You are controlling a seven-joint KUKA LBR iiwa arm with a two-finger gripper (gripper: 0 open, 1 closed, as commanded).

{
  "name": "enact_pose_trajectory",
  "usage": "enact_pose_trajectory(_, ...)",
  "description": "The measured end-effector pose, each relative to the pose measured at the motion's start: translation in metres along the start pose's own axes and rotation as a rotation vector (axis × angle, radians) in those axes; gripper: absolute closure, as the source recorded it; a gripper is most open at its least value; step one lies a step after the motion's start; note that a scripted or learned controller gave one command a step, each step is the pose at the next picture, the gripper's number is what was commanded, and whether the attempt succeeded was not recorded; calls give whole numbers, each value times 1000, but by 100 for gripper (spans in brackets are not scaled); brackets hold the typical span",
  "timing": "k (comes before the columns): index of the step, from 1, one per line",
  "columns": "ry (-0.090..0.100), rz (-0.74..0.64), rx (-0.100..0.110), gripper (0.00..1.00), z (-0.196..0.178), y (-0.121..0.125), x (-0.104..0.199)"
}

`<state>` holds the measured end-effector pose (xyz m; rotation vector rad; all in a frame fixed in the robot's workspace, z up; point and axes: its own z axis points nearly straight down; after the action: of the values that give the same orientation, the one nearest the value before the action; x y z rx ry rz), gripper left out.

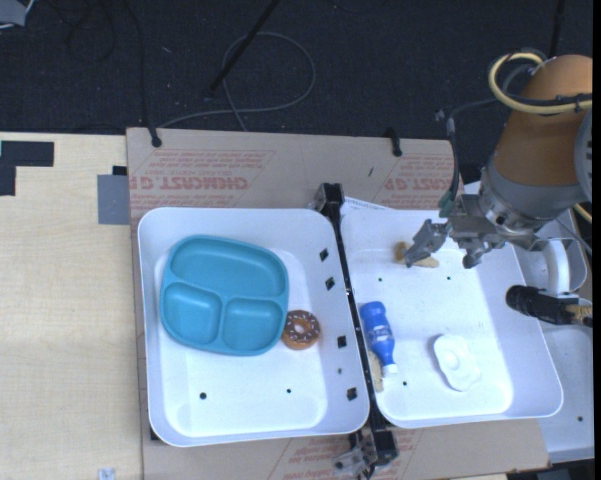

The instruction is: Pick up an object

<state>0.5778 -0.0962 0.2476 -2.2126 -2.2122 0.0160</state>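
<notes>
— Where is the gripper?
— The gripper [442, 258] hangs over the shallow white plastic bin [500, 383] that holds the blue plastic bottle with a white cap [376, 330]. It is beyond the bottle, toward that bin's far wall and a little to the arm's side. The grey arm with its orange band [545, 118] rises behind it, farther from the bottle.

— And the fingers?
— The fingers [426, 238] are spread wide, tips pointing down at the bin floor.

— What could it pick up?
— A small tan lump [430, 259] lies on the floor beyond the bottle, near it but apart. It sits right at the tip of the finger closer to the bottle, showing on the gap side of that tip. I cannot tell whether the tip touches it. The other finger is well apart from it.

— Anything else around the bottle?
— The bottle lies on its side just beside the black divider [342, 288], cap toward the near wall. A white rounded block [456, 360] lies near the cap end, on the arm's side, apart from the bottle. Across the divider, in the second white bin [240, 393], a brown-iced ring doughnut [300, 329] lies level with the bottle. It rests just beside the rim of a turquoise three-compartment plastic plate [223, 293], which is farther from the bottle.
</notes>
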Motion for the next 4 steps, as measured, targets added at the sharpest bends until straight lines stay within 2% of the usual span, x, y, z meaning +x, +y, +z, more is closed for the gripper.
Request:
enact_pose_trajectory(1,-1,-2,-13,0,-7,2,0)
enact_pose_trajectory(2,-1,-1,-9,0,41,-6,2)
enact_pose_trajectory(4,-2,1,-10,0,156,0,-14)
